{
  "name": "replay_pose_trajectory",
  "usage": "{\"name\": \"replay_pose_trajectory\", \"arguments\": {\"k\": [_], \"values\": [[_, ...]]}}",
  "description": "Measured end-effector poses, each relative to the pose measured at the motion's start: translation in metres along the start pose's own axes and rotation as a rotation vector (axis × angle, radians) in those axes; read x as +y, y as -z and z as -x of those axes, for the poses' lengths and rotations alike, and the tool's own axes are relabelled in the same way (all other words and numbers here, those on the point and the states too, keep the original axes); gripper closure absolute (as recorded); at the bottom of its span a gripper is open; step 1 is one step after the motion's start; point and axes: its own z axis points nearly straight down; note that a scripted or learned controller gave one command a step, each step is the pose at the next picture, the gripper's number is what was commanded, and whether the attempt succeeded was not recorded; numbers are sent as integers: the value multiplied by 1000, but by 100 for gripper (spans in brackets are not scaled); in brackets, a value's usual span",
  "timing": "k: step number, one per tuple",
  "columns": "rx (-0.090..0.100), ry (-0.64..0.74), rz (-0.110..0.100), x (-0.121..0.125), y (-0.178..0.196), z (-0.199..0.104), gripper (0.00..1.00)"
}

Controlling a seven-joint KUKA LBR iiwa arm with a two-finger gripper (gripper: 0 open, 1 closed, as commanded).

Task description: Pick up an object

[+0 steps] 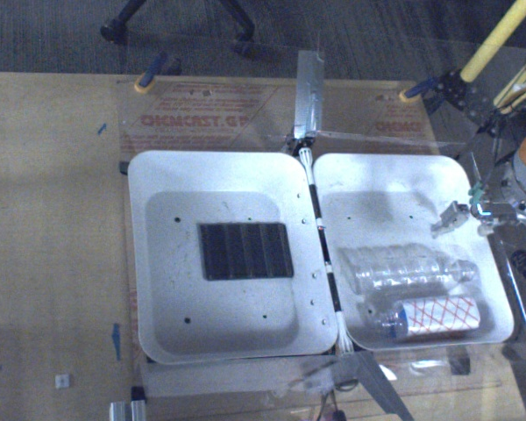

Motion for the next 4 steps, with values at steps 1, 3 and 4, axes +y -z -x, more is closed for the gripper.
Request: {"name": "replay_pose_trajectory", "arguments": {"k": [1, 3, 4], "values": [[11, 35, 7, -34, -71, -8, 0], [1, 298, 0, 60, -72, -24, 0], [2, 330, 2, -6, -79, -24, 0]]}}
